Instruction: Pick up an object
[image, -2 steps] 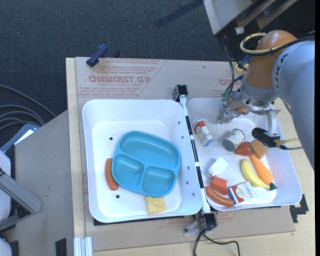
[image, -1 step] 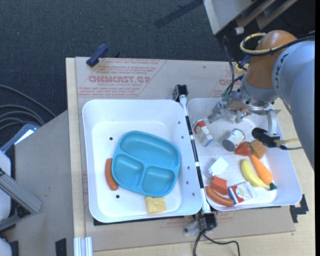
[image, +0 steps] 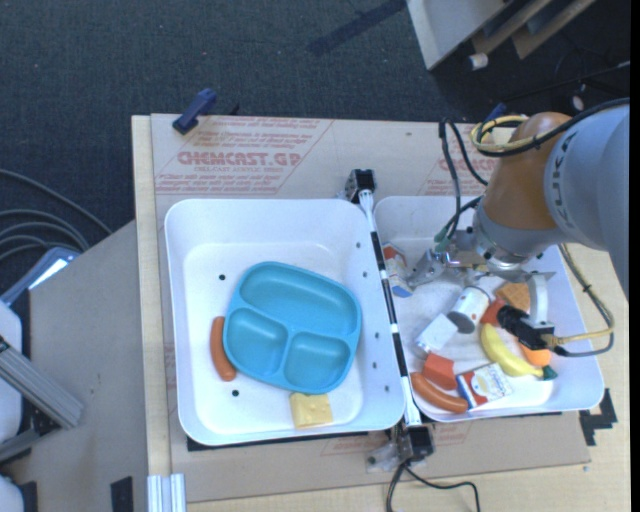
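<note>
My gripper (image: 436, 260) hangs over the back left part of the right bin (image: 580, 385), below the grey arm and its orange band (image: 520, 185). Just under and beside it lie a small red and white item (image: 392, 262) and a white cylinder (image: 464, 305). Further forward in this bin are a white box (image: 437, 332), a yellow banana (image: 506, 350), a red sausage (image: 440, 392), a small carton (image: 487, 382) and an orange piece (image: 516, 294). Nothing shows in the gripper's grasp.
The left bin (image: 190, 260) holds a blue divided plate (image: 290, 327), a red sausage (image: 221, 348) at the plate's left and a yellow block (image: 312, 409) at the front. A black divider rail (image: 381, 270) runs between the bins. Cables (image: 585, 335) trail over the right bin's right side.
</note>
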